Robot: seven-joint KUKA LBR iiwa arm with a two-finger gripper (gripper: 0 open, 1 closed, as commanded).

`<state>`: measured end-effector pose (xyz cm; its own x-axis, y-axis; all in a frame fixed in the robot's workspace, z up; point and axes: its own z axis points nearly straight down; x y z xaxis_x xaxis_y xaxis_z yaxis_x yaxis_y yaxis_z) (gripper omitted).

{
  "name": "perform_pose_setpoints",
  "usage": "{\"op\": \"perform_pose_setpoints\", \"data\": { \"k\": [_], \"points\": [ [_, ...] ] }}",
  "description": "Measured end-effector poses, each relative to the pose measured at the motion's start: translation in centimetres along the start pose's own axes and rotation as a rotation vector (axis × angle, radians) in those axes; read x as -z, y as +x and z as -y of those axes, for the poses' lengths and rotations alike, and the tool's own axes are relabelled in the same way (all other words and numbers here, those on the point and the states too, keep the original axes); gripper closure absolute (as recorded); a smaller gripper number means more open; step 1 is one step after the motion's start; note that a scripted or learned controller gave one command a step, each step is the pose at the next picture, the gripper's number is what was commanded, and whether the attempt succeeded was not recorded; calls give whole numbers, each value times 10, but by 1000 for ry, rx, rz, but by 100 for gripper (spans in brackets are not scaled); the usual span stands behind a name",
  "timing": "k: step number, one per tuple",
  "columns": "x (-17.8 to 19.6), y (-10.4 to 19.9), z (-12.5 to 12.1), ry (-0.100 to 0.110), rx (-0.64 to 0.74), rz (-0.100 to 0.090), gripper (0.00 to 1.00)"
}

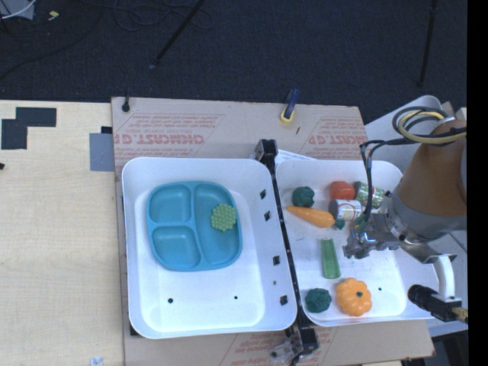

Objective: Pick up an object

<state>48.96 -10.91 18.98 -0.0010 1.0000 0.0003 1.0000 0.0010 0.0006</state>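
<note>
Here the gripper (358, 248), its grasp impossible to judge, hangs just right of a flat green stick (329, 258), with a carrot (310, 216) left and a ribbed pumpkin (354, 296) nearer.

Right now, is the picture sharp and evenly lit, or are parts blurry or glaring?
Camera view: lighting is even and soft, with no strong glare on the white bins; the blue tray and carrot look fairly sharp; the gripper area is darker and muddled.

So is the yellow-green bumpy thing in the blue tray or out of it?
In. The yellow-green bumpy piece lies inside the blue tray's right-hand compartment, in the left bin.
</note>
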Motion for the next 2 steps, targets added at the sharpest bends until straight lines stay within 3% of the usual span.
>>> {"op": "perform_pose_setpoints", "data": {
  "k": [1, 2],
  "points": [
    [40, -1, -1, -1, 0, 0, 100],
    [30, 29, -35, 3, 2, -1, 100]
  ]
}}
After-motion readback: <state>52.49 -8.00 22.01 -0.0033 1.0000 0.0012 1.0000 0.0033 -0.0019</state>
